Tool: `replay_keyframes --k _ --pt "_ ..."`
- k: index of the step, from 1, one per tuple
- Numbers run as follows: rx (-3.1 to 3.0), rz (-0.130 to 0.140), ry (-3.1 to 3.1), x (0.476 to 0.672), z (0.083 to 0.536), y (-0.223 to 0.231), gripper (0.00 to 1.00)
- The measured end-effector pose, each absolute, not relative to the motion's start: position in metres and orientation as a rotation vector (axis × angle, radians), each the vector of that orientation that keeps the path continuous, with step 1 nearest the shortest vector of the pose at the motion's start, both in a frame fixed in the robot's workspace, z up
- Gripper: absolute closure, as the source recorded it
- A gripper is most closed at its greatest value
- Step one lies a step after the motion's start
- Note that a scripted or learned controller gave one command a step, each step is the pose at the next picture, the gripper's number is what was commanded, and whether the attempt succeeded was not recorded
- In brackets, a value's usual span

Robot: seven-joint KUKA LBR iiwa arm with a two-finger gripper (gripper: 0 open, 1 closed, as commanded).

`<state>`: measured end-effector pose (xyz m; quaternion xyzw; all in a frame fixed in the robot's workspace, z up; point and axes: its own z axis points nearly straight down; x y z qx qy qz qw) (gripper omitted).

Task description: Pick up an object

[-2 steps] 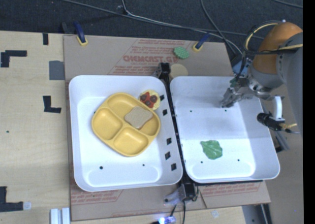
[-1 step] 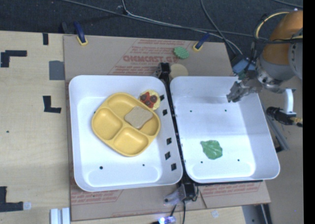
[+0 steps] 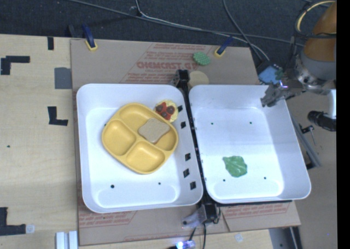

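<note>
Camera view, nearest first: a small green leafy piece [image 3: 235,166] lies flat in the lower middle of the right bin [image 3: 284,149], well apart from its walls. It looks light, soft and floppy, so a pinch across its bunched middle seems the safest hold. In the left bin [image 3: 90,149] a yellow divided plate [image 3: 123,138] carries a tan slice [image 3: 153,129], stiff-looking and thin. Farther back, at the frame's upper right, the hand [image 3: 272,98] hovers over the right bin's far corner; whether it is open, I cannot tell.
</note>
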<state>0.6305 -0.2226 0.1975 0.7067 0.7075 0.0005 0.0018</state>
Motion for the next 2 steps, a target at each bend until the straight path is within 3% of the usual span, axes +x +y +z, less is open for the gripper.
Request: replay_keyframes --k 1,2 --pt "2.215 0.003 2.219 0.632 0.262 -0.222 1.00" --pt "2.217 0.000 2.227 0.627 0.260 -0.179 1.00"
